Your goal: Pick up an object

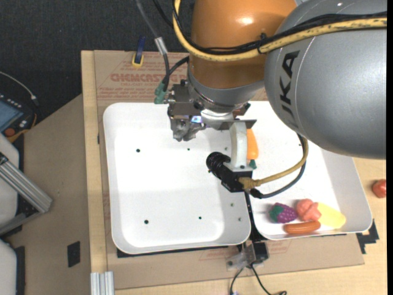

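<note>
Looming over the bench, the arm takes up the upper right of the view, its orange band above the wrist and black and yellow cables looped around it. Beneath it a cardboard sheet with red print carries the two white bins side by side. The left bin is the one seen most fully, with a few small dark dots on its floor. The right bin is largely covered by the arm, and only its near end is in sight. The gripper hangs over the far part of the left bin, near its back wall; whether it is spread or pressed together cannot be told from this angle, and nothing can be seen between its tips. The objects lie together in the near corner of the right bin: a yellow piece, a red sausage touching it at the front, a pink toy behind, and a purple grape bunch to their left. An orange carrot stands out beside the wrist, near the divide between the bins.
</note>
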### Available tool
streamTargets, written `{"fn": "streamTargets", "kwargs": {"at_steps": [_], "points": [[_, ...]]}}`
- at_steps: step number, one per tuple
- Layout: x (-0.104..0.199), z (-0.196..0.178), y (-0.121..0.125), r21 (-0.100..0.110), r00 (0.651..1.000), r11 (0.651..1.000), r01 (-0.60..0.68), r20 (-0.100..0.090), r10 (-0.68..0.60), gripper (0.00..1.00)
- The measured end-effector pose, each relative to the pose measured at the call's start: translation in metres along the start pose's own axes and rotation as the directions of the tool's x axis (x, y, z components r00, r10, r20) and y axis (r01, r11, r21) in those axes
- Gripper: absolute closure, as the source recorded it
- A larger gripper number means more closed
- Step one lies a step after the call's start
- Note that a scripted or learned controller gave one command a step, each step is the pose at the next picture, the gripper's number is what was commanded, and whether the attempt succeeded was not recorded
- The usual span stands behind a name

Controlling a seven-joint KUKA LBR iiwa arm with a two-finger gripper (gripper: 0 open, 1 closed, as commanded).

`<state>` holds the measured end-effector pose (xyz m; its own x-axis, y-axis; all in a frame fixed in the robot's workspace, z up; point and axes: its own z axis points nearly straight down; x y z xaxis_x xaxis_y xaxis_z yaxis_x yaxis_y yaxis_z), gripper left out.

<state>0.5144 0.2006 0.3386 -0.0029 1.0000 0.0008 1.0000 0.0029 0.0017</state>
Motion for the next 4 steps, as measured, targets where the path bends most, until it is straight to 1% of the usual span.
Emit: {"fn": "streamTargets", "kwargs": {"at_steps": [1,2,3,4], "points": [[0.025,0.014,-0.034,0.007,1.000,1.000,-0.001,0.002,0.001,1.00],[-0.072,0.140,-0.017,0.007,1.000,1.000,-0.006,0.001,0.006,1.00],[-0.144,0.154,-0.037,0.007,1.000,1.000,-0.006,0.001,0.006,1.00],[-0.062,-0.092,-0.025,-0.018,1.000,1.000,0.005,-0.006,-0.005,1.00]]}}
